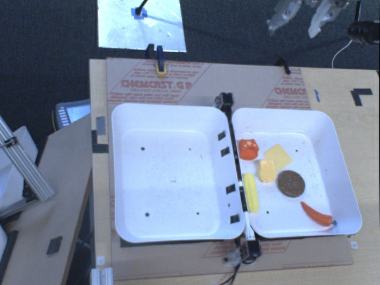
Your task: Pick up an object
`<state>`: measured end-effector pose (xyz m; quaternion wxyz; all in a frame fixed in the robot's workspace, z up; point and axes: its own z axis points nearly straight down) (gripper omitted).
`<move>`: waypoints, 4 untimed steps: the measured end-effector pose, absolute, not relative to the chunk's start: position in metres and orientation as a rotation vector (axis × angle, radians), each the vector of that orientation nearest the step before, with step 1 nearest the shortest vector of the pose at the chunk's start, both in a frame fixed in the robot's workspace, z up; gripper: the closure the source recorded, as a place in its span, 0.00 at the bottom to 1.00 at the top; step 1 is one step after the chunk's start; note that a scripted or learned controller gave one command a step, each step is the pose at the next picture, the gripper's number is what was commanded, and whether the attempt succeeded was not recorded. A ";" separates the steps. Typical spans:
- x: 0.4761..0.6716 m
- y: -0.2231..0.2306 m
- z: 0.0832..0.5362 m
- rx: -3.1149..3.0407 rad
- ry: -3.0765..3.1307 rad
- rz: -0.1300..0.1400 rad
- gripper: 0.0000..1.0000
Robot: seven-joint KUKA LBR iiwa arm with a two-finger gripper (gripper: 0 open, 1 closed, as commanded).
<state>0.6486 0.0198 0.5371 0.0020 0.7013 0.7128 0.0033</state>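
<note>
Camera view, overhead slant: tool (301, 13) at upper right of frame, above dark floor beyond the desk (196, 79), fingers spread apart, nothing between them. Right bin (341, 159) holding all objects: orange-red piece (248, 149), yellow wedge (278, 157), small yellow block (267, 171), brown disc (291, 183), yellow corn cob (251, 192) against the left wall, red chili pepper (317, 214) near lower right corner. Left bin (119, 159) alongside, rims touching.

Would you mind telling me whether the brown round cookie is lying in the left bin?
No, the brown round cookie lies in the right bin, beside the yellow pieces and near the red pepper.
</note>
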 end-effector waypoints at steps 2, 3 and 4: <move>0.656 0.144 0.531 2.213 2.233 -0.005 0.00; 0.642 0.189 0.531 2.214 2.232 -0.005 0.00; 0.623 0.231 0.531 2.213 2.233 -0.005 0.00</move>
